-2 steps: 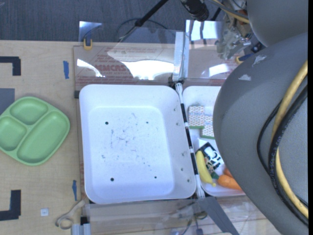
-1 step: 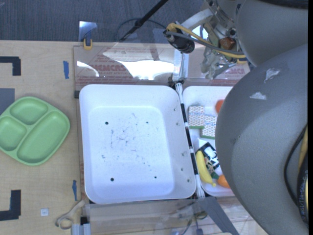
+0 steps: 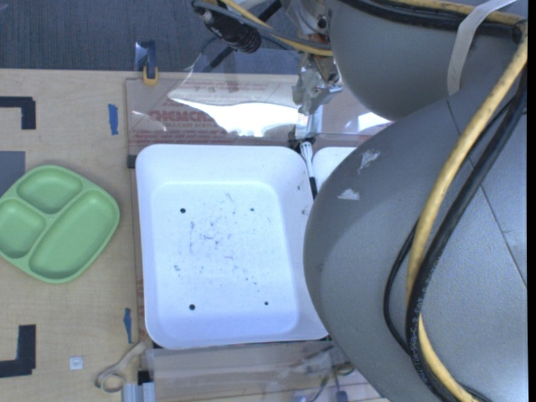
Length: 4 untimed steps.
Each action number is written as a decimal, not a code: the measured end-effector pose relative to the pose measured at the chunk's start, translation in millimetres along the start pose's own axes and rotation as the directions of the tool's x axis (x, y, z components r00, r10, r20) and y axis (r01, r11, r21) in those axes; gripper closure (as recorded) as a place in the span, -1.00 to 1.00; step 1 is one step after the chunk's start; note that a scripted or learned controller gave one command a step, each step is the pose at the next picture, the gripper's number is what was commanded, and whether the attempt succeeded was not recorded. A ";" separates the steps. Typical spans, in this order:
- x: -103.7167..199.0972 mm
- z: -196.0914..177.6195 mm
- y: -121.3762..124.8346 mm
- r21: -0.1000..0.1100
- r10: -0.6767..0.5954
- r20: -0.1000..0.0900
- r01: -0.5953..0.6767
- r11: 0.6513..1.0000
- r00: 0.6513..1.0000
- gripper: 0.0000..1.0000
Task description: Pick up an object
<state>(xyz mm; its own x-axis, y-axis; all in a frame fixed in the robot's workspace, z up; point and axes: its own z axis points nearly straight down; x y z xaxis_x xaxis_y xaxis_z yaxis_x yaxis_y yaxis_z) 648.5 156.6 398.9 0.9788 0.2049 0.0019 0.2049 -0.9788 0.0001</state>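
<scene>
The grey arm fills the right half of the camera view and covers almost all of the right bin, so whatever lies in that bin is hidden. The gripper's end is out of sight behind the arm's body. The left white bin shows a bare floor with faint scuff marks and a few small dark dots.
A green divided plate lies on the wooden bench left of the bins. A clear plastic sheet stands behind the left bin. Yellow and black cables run along the arm near the top. Blue tape marks dot the bench.
</scene>
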 end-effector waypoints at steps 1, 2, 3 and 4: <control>13.5 34.3 -3.8 0.001 0.006 0.003 -0.006 1.000 1.000 1.00; -8.0 50.4 39.4 0.003 -0.335 0.006 0.335 0.942 0.942 1.00; 6.3 70.1 -38.4 0.001 0.007 0.001 -0.007 1.000 1.000 1.00; 6.7 60.2 -36.8 0.001 0.011 0.000 -0.011 1.000 1.000 1.00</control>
<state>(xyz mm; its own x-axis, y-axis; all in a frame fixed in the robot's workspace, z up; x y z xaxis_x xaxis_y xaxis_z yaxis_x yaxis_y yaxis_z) 647.7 194.0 338.7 0.9809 0.1945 0.0018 0.1945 -0.9809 -0.0006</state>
